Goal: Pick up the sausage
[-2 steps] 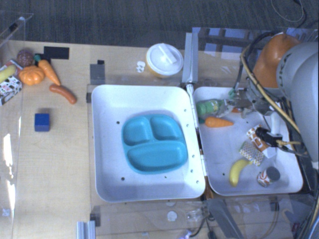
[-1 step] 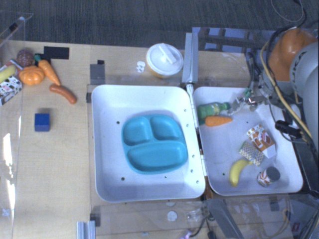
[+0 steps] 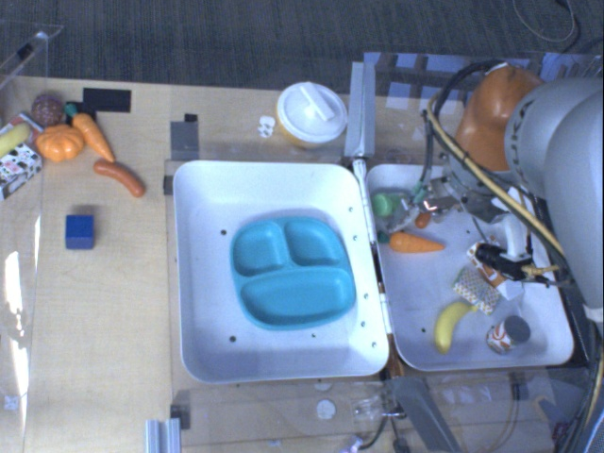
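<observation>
a pale wood table under a slanted overhead camera, dark carpet beyond its far edge, carries two shallow white bins side by side. nearest the camera, in the right bin (image 3: 557, 347), lie a banana (image 3: 450, 326), a small patterned packet (image 3: 478, 289) and a little round piece (image 3: 505, 332) at the near corner. a step farther in, a carrot (image 3: 416, 243) lies by the bin's left wall, with a green piece (image 3: 385, 203) behind it. the left bin (image 3: 203, 328) holds a blue divided tray (image 3: 293, 270).

the end effector (image 3: 422, 208) is low over the far left part of the right bin, just above the carrot; something small and reddish-orange shows at its tip, and i cannot tell how it is set or whether it grips anything.

the sausage (image 3: 119, 177) lies well apart from it, out on the bare table left of both bins, beside a second carrot (image 3: 92, 136) and a small orange pumpkin (image 3: 59, 143); a blue cube (image 3: 80, 231) sits nearer. farther back stands a white lidded cup (image 3: 311, 113).

the sausage looks like a light toy, smooth and possibly slick, curved, likely firm or slightly yielding. best taken across its middle, where it is narrow and clear of neighbours.
</observation>
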Robot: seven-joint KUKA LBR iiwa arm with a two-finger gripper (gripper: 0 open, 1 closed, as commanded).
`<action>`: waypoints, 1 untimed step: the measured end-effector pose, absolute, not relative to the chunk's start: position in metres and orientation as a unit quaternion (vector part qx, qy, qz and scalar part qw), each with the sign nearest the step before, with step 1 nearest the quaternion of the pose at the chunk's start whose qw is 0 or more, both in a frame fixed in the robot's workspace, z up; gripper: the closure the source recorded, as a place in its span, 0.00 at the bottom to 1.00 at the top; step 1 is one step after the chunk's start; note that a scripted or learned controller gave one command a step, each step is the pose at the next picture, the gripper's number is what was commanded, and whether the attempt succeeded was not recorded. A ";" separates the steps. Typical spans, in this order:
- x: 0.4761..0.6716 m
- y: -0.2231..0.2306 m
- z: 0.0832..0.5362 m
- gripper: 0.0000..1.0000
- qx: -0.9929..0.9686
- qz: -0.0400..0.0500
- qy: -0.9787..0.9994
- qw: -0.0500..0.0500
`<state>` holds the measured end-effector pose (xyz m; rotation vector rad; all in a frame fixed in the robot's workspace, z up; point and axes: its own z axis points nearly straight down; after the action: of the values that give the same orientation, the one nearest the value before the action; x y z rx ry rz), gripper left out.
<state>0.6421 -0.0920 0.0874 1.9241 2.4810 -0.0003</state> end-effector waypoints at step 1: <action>0.642 -0.101 0.101 1.00 0.615 -0.006 0.789 0.006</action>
<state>0.6422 -0.1015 0.1006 1.9237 2.4690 -0.0185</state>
